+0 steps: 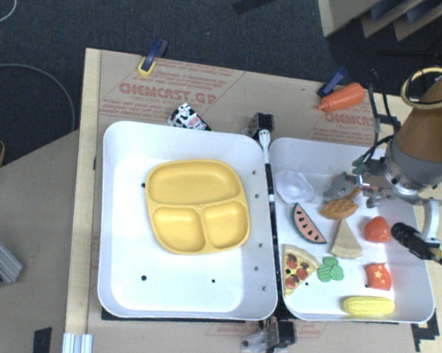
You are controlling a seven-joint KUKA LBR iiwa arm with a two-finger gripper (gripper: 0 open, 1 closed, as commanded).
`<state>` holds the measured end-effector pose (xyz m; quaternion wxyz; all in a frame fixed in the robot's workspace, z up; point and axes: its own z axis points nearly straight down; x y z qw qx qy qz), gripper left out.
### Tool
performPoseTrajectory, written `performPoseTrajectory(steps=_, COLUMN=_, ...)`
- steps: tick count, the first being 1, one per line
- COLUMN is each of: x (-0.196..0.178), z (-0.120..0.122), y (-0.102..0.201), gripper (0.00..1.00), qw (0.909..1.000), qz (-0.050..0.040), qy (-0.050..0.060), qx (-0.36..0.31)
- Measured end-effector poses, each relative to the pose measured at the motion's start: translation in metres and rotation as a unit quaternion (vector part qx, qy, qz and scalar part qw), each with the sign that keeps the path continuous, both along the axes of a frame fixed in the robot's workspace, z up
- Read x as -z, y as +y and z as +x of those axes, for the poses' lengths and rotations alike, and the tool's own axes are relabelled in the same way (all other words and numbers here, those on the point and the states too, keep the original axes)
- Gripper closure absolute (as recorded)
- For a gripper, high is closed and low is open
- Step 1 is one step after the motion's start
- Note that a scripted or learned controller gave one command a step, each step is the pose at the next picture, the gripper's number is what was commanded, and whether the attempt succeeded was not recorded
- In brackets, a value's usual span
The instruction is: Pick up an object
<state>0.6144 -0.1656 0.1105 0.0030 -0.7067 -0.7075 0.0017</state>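
**Down among the toy food, grip unclear**

Broadly, the desk (83, 195) carries two white bins side by side. The left bin (114, 262) holds a yellow divided plate (195, 205) near its middle, with bare floor along its near edge. The right bin (418, 296) holds the small pieces, probably gathered there as the picking stock. The arm (430, 129) comes in over that bin's far right corner, and the end effector (357, 187) hangs low over a brown bread-like piece (339, 208) in the far half; whether it is spread or pressed together I cannot tell.

Just beside that piece lie a tan wedge (346, 241) and a watermelon slice (308, 223). A tomato (377, 228) sits toward the right rim, a corn cob (366, 306) along the near rim, a pizza slice (296, 266) by the left wall. The crowding likely leaves little room around the brown piece; the near right corner looks more open.
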Motion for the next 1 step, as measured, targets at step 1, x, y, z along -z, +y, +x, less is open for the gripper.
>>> performPoseTrajectory(steps=1, x=0.0271, z=-0.0002, y=0.0008, gripper=0.0, qw=1.0, qz=-0.0004, qy=-0.001, qx=0.0)
